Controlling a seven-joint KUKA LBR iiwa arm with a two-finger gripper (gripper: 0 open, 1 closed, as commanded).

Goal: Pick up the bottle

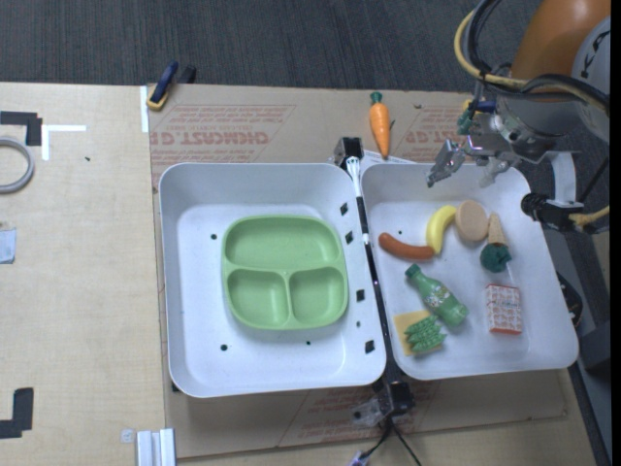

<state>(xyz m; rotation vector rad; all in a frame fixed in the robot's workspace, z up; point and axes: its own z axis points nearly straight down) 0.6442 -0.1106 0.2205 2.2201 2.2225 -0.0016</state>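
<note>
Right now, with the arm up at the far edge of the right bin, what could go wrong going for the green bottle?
1. The bottle lies tilted on its side, so it may roll or slip from the tool.
2. The green leafy toy and yellow wedge crowd its base; they could be nudged or grabbed instead.
3. The sausage and banana lie between tool and bottle.

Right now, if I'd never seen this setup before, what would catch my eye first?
Probably the big green divided tray lying alone in the left white bin. Next, the right bin with its jumble of toy food: a green bottle lying near the middle, a banana and a hot dog above it. The gripper hovers over that bin's far edge, and a toy carrot lies outside on the cardboard.
</note>
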